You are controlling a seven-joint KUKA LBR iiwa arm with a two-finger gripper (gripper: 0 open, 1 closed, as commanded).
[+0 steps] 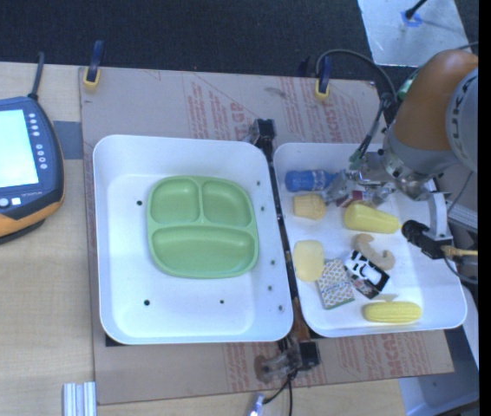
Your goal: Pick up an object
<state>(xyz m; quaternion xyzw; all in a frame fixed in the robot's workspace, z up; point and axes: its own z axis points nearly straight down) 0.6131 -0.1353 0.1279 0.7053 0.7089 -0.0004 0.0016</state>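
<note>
Low over the far end of the right bin (454, 315), the gripper (360, 183) (released or clenched: cannot tell from this slant). Just below it, nearly touching, a yellow corn cob (371, 220), long axis across the bin. Just to its left, a blue bottle (304, 180) and a yellow block (309, 206).

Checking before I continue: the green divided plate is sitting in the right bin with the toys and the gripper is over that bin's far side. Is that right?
Not quite. The camera view shows the green divided plate in the left bin, by itself. The toys lie in the right bin, and the gripper is over that bin's far side, as you said.
</note>
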